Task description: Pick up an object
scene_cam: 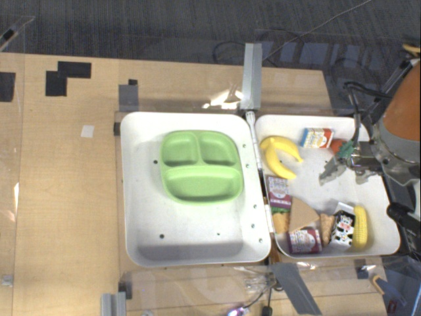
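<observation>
Camera view, step in hand: approach. The grey arm with its orange band reaches in from the right, and the pincer (331, 170) hangs over the bare middle of the right-hand shallow white bin (309, 191). Its dark fingers look slightly spread with nothing between them; no object is held.

Next move, as a judgement: choose one item, line up above it, descend and close. The curved yellow banana (281, 155), just to the pincer's left, and the small red-and-white carton (316, 137), near the far wall, lie apart from other things and look easiest to reach.

Right bin, contents: banana at the upper left; carton at the top; a small red piece (338, 145) beside it; a purple-labelled packet (278, 193) along the left wall; a brown cardboard piece (306, 212); a purple-and-white tub (304, 241) and a black-and-white patterned box (343, 228) crowded at the near edge; a yellow corn cob (360, 226) at the near right.

Left-hand shallow white bin (141, 239), contents: one green plastic three-compartment tray (200, 165), compartments bare.

Both bins sit side by side on the pale wooden worktop (59, 189).
</observation>
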`<action>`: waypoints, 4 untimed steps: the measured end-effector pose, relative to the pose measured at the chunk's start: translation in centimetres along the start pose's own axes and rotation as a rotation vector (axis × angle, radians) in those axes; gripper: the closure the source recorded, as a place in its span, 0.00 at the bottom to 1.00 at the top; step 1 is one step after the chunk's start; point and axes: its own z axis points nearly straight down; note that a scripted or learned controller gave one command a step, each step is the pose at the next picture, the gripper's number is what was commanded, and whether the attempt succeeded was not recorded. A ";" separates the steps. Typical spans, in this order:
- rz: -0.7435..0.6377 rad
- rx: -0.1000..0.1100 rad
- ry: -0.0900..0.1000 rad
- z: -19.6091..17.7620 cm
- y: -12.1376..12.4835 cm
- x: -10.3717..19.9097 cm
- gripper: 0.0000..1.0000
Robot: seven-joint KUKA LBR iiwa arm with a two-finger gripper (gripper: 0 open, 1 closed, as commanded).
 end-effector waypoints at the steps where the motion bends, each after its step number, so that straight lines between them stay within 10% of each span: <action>1: 0.395 0.003 0.000 6.0 4.1 5.0 0.00; 2: 0.298 0.003 0.001 13.2 2.0 0.6 0.00; 3: 0.508 -0.014 0.002 15.2 12.0 2.8 0.00; 4: 0.497 -0.016 0.004 14.1 12.2 2.9 1.00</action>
